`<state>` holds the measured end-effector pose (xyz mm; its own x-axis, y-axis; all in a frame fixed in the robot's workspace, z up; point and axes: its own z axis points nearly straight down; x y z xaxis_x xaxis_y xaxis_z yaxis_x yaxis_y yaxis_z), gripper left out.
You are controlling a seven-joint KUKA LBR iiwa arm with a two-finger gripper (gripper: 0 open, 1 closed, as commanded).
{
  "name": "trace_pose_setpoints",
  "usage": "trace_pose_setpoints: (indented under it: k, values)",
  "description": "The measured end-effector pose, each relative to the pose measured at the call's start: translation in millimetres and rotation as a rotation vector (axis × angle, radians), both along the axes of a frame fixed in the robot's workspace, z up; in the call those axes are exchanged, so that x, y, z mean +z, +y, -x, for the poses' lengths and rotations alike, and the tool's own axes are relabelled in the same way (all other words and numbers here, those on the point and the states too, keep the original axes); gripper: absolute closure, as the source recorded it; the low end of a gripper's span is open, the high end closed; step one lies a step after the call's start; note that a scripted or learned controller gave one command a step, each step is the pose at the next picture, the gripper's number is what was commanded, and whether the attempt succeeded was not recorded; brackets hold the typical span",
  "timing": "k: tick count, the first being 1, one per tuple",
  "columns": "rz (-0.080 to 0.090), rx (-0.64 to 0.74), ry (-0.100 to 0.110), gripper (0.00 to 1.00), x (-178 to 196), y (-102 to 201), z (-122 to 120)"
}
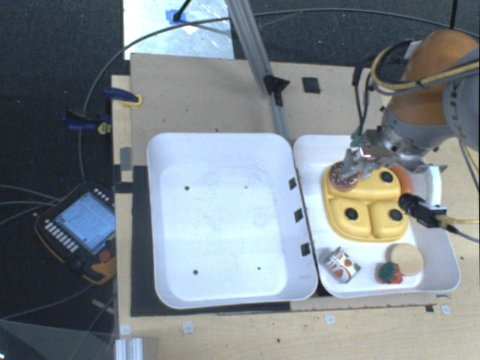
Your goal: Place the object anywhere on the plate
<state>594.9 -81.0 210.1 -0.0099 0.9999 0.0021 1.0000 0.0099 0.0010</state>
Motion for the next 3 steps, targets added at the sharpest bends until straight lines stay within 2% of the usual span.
trace_pose_setpoints:
  k: [1, 2, 3]
  values:
    - [0.000, 0.001, 0.002, 1.00, -5.9, 54.9, 8.1]
    - [0.000, 0.001, 0.000, 1.00, 9.2, 109.3, 18.9]
    - [0.000, 0.000, 0.002, 1.00, 1.1, 162.7, 33.9]
